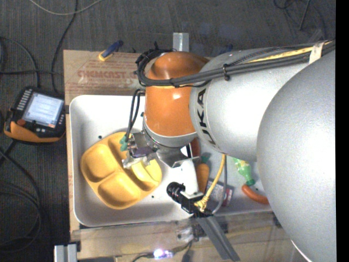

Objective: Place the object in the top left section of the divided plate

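The plate (117,173) is seen in the left bin (82,113). The gripper (139,154) is positioned over the plate's right part. The state of the fingers cannot be told, and no held object can be made out. Placement is judged not yet confirmed.

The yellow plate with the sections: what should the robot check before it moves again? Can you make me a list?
1. Yellow divided plate lies inside the left white bin: ok.
2. Pincer sits over the plate's right part: ok.
3. Pincer carrying the object: cannot tell, the wrist hides it.
4. Pincer above the top left section: cannot tell, the arm covers that side.
5. Visible plate sections free of other things: ok.
6. Carrot and other items stay in the right bin, off the plate: ok.
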Robot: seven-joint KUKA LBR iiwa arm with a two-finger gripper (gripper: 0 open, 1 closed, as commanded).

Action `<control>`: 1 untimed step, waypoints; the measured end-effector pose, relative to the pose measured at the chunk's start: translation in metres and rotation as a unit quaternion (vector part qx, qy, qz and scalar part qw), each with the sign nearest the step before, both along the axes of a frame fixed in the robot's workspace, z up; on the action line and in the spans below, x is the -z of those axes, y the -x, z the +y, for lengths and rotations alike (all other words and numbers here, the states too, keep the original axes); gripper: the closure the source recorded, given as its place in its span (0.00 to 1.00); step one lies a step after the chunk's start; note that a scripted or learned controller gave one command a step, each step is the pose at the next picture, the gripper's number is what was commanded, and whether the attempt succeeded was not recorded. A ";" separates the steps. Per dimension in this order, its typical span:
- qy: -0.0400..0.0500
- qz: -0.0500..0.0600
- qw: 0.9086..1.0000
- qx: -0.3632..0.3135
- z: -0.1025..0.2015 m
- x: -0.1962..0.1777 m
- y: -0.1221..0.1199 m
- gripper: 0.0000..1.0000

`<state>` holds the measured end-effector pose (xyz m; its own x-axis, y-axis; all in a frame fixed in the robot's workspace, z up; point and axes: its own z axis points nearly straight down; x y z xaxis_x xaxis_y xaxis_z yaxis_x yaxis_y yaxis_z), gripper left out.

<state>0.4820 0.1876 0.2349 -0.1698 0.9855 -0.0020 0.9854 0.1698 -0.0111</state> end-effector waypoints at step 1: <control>0.000 -0.002 0.998 0.058 0.025 0.112 0.000 1.00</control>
<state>0.4817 0.2124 0.1229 -0.0537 0.9986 -0.0026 0.9985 0.0537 -0.0081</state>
